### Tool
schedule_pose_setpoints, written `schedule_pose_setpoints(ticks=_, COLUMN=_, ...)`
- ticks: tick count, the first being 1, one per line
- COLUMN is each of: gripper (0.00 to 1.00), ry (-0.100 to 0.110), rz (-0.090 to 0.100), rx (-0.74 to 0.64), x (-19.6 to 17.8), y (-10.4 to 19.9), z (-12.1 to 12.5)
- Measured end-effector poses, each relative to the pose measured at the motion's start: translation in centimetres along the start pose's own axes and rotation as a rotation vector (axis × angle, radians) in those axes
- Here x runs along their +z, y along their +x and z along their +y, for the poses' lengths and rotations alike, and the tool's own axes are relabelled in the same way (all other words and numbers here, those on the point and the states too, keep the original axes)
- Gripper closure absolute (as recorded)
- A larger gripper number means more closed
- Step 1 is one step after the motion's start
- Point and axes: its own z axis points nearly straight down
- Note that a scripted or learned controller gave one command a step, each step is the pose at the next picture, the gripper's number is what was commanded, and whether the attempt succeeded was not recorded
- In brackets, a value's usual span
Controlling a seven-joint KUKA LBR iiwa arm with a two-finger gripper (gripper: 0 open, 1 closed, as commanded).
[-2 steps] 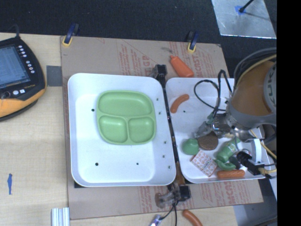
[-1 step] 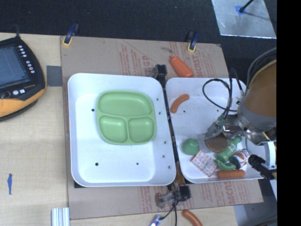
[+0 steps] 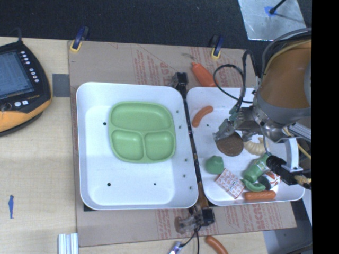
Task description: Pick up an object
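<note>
My gripper (image 3: 226, 133) hangs low over the middle of the right bin (image 3: 209, 97), right above a brown round disc (image 3: 231, 146) and partly covering its upper edge. I cannot tell whether it touches the disc. Around it lie an orange sausage (image 3: 202, 115) to the upper left, a green lump (image 3: 214, 164) below left, a red-and-white packet (image 3: 229, 183), a green toy (image 3: 256, 173), a beige ring (image 3: 254, 147) and a second orange sausage (image 3: 259, 196) along the front wall.
The left bin (image 3: 90, 142) holds a green divided plate (image 3: 142, 131). An orange carrot-like piece (image 3: 202, 74) lies on the cardboard behind the right bin, another (image 3: 217, 244) in front. A teach pendant (image 3: 21, 86) rests at the far left.
</note>
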Motion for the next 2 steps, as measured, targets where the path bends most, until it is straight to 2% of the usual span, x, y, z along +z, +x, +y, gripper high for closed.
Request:
schedule_pose_setpoints(ticks=1, gripper=1.00, ry=0.001, rz=0.000, rx=0.002, x=-0.18, y=2.42, z=2.98)
schedule_pose_setpoints(ticks=2, gripper=0.00, ry=0.001, rz=0.000, rx=0.002, x=-0.18, y=2.41, z=2.98)
